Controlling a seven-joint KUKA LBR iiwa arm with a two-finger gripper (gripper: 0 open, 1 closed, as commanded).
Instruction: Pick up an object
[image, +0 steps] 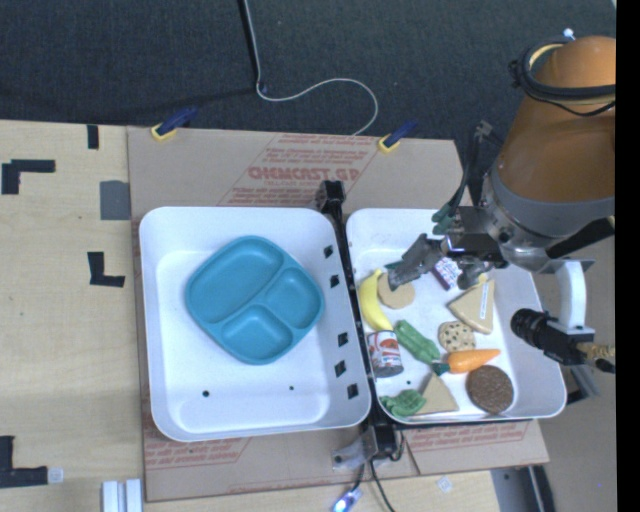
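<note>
The end effector sits over the right white bin, above a round tan cookie; its opening cannot be determined. A curved yellow banana lies at the cookie's 9 o'clock. The left white bin holds a blue divided plastic plate.

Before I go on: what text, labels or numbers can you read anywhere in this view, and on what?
Red print on the cardboard sheet under the bins: upside down and blurred, cannot be read for certain.
Label on the small can in the right bin: red and white, too small to read.
Purple packet near the end effector: print too small to read.
Nothing else legible.
</note>
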